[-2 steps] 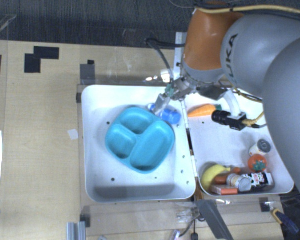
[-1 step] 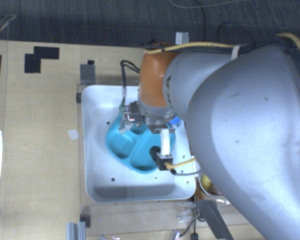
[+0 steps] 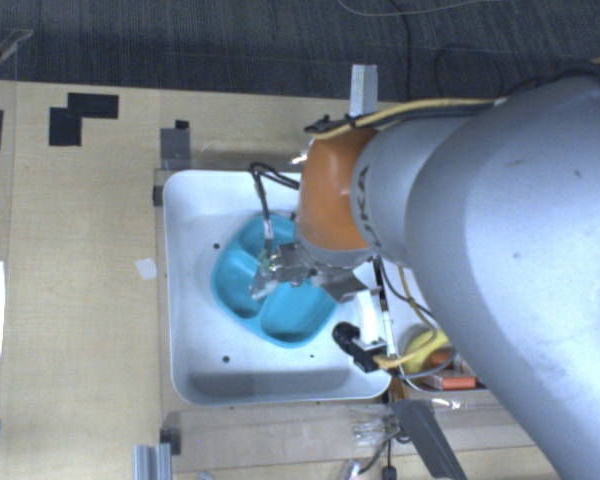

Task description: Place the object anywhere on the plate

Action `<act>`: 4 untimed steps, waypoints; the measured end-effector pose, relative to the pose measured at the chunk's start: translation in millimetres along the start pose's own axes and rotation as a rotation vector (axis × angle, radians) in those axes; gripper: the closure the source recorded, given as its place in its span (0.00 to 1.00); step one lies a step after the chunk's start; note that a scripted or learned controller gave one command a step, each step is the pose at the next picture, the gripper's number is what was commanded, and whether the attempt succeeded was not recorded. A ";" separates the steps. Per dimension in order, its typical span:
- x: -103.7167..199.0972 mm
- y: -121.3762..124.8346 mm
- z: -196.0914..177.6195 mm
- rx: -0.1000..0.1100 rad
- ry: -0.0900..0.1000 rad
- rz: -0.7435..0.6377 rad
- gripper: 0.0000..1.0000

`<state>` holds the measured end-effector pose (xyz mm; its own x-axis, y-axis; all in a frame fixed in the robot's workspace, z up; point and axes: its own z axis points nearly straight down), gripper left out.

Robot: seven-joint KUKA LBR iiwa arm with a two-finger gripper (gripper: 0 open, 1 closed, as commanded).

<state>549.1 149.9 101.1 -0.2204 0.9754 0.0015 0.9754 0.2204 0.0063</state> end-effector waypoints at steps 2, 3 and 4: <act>-83.8 -6.6 -85.4 -0.001 -0.002 -0.329 1.00; -33.4 -10.7 -60.9 0.000 -0.001 -0.568 1.00; -36.9 53.2 -44.4 0.000 -0.001 -0.562 1.00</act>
<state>608.8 125.4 145.7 -0.7066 0.7076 -0.0031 0.7076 0.7066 0.0060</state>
